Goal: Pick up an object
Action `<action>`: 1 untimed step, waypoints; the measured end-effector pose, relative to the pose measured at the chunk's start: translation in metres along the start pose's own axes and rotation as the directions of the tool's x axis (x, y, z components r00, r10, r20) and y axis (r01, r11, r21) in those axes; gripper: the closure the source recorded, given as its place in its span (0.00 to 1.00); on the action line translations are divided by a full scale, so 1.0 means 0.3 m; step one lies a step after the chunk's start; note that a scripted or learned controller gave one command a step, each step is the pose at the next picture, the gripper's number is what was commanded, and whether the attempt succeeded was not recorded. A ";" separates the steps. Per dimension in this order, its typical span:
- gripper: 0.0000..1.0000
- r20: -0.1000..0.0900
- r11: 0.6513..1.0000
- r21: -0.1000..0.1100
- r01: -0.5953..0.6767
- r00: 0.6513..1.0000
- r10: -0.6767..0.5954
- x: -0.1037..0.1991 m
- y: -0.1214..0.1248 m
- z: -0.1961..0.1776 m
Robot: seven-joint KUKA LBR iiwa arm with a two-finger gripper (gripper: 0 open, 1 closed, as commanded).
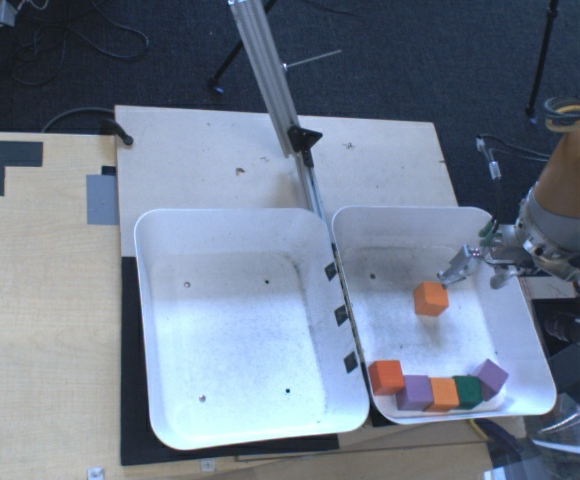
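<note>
An orange cube lies alone on the floor of the right bin, near its middle. My gripper hangs over the bin's right side, up and to the right of that cube and apart from it. Its two fingers are spread open, with nothing between them. A row of blocks lines the bin's front wall: an orange block, a purple one, a second orange one, a green one and another purple one.
The left bin sits beside the right one, their rims touching with black clips along the joint. A slanted aluminium post rises from behind the bins. Dark floor with cables lies beyond the bench.
</note>
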State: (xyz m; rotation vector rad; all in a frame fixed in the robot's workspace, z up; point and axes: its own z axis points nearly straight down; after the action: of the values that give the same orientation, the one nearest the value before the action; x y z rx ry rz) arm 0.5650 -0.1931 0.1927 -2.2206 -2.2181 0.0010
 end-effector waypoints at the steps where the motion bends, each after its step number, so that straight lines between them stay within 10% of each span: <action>1: 0.00 0.003 1.000 -0.002 0.003 1.000 -0.003 0.095 -0.013 0.345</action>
State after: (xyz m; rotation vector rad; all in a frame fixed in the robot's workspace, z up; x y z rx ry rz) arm 0.5610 -0.1645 0.0893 -2.2204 -2.2235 0.0011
